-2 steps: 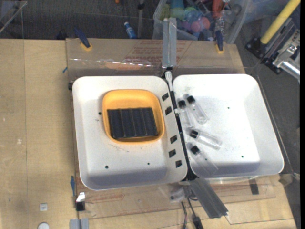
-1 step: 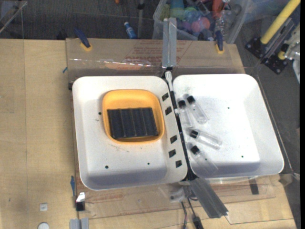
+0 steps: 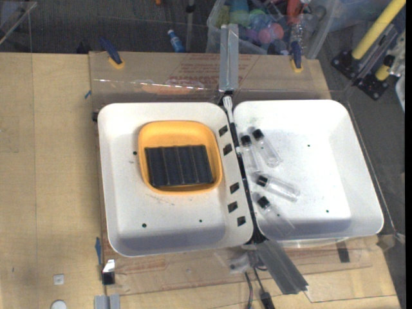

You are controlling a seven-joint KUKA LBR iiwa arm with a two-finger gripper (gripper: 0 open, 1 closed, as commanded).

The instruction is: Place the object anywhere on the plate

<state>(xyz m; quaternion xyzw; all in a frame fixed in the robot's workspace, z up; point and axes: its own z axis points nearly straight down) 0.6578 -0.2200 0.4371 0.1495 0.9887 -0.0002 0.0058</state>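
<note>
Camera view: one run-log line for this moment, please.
orange plate: left bin, dark ridged block on it | clear vials: right bin

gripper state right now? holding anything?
Gripper: not in view, so its state cannot be told. The clear vials lie in the right bin; the orange plate sits in the left bin.

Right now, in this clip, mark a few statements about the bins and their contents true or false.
1. The orange square plate lies in the left white bin. True.
2. A dark ribbed rectangular block rests on the plate. True.
3. The clear black-capped vials lie on the plate. False: they lie in the right white bin, near its left side.
4. The vials stand upright. False: they lie on their sides.
</note>
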